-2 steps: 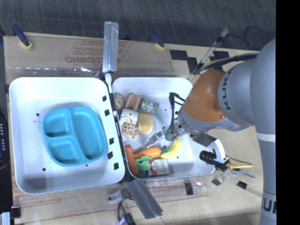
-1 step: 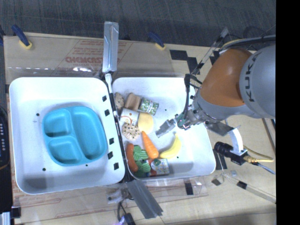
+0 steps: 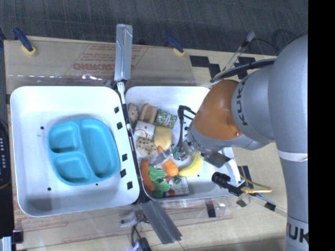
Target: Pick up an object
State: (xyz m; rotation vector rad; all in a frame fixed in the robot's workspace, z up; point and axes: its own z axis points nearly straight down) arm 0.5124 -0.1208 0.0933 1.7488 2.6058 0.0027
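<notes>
My claw (image 3: pixel 180 151) was down among the toy food in the right bin (image 3: pixel 204 92), near the banana (image 3: pixel 192 166); whether it gripped anything, I couldn't tell. Nothing lifted yet.

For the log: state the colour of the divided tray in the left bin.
Light blue tray, camera view.

The grey arm (image 3: pixel 285 114) reaches in from the right, its orange band (image 3: pixel 220 114) above the wrist, the end effector (image 3: pixel 178 151) lowered toward the near side.
</notes>
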